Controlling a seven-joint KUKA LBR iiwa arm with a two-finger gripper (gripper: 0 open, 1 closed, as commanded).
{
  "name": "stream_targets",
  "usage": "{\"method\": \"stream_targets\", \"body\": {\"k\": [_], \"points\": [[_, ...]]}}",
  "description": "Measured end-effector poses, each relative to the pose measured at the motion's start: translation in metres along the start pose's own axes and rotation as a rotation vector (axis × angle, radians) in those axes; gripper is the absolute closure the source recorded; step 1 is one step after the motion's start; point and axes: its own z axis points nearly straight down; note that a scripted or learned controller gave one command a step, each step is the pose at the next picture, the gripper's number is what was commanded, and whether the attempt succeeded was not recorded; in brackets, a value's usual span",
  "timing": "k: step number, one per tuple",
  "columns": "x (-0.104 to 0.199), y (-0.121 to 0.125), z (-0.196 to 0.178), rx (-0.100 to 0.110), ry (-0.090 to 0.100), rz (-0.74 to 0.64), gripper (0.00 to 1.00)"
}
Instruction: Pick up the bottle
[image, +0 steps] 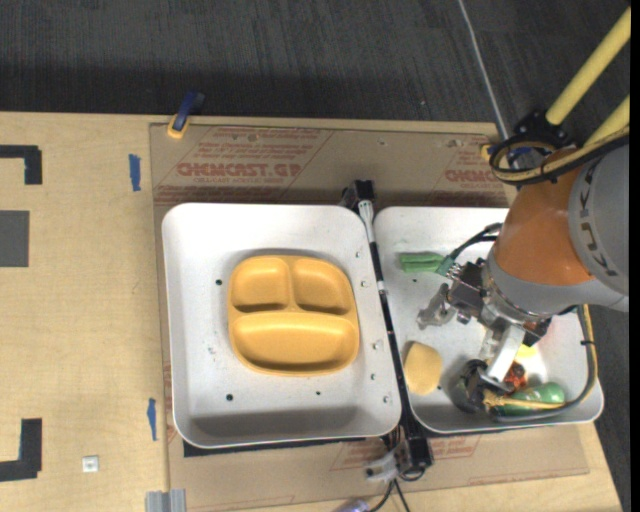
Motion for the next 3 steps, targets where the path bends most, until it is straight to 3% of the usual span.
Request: {"method": "stream_targets", "body": {"k": [1, 2, 3], "points": [[0.063, 0.018, -0.120, -0.003, 0.001, -0.081, 0.00], [0.062, 0.038, -0.010, 0.001, 0.000, 0.148, 0.00], [0.010, 0.054, -0.008, 0.000, 0.000, 0.504, 0.00]]}}
